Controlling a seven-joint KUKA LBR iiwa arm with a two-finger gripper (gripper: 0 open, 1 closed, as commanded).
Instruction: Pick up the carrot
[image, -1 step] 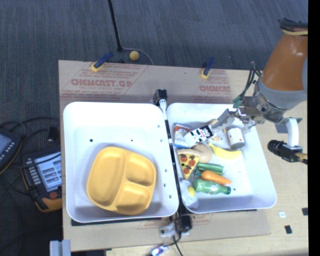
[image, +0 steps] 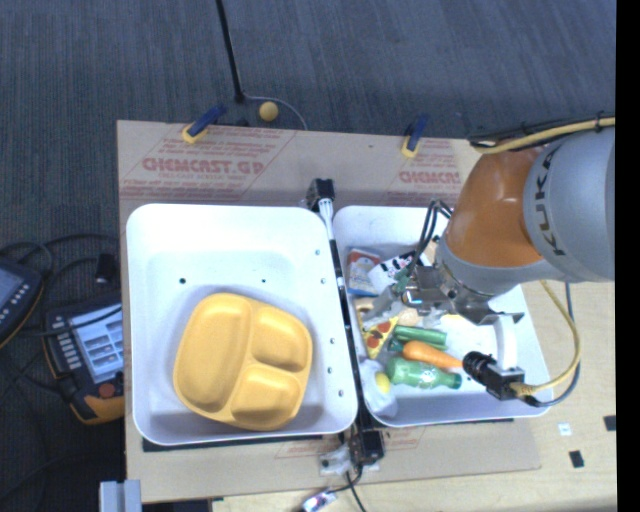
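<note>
Gripper sits low over the right bin, just up and left of the carrot; I cannot tell its grasp state, the wrist body hides it. Arm enters from the right, orange band above the wrist, bent down over the bin's middle.

Carrot lies on its side among the clutter, apart from the gripper. Touching it on the near side is a green bottle. Left of the carrot are several small packets, too jumbled to name. Further left of the carrot, the left bin holds a yellow sectioned tray. Much of the right bin's far half is covered by the arm.
</note>
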